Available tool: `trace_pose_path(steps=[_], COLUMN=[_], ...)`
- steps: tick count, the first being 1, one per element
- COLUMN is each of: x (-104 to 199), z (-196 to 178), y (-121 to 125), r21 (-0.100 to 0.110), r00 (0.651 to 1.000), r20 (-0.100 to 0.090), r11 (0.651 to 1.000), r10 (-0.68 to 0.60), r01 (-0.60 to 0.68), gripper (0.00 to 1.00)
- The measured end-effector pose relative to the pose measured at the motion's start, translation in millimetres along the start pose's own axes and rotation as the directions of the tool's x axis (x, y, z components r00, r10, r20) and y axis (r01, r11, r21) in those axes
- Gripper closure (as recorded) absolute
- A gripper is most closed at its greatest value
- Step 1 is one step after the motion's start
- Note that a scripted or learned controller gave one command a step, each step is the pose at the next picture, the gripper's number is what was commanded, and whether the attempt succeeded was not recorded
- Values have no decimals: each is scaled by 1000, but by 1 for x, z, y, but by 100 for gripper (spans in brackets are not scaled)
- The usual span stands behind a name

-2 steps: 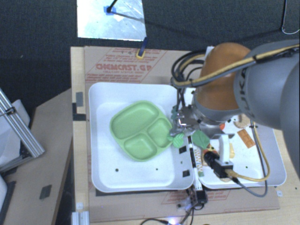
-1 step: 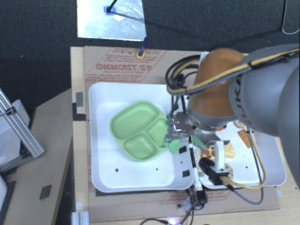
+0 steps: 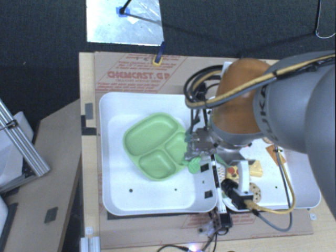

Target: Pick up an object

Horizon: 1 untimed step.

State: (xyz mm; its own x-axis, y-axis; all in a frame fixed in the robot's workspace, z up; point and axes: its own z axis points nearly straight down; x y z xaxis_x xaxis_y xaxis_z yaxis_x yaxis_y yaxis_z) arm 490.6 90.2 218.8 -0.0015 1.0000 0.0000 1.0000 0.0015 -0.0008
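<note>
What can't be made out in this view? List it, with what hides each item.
- Gripper: its state, hidden under the arm's wrist.
- Right bin: most contents covered by the arm.
- Small green object by the green divided plate: too small to identify.

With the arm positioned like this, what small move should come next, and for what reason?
Probably a short, slow lift straight up. The gripper sits low at the right edge of the green divided plate in the left bin, with a small green object just below it. Lifting would show whether anything was actually caught.
</note>
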Motion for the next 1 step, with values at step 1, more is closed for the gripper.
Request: trace_pose_path(steps=[1], x=[-4], z=[-3], y=[13], r21=[-3], r00=[1000], r20=[-1], r11=[1000], r10=[1], r01=[-1], gripper=[100])
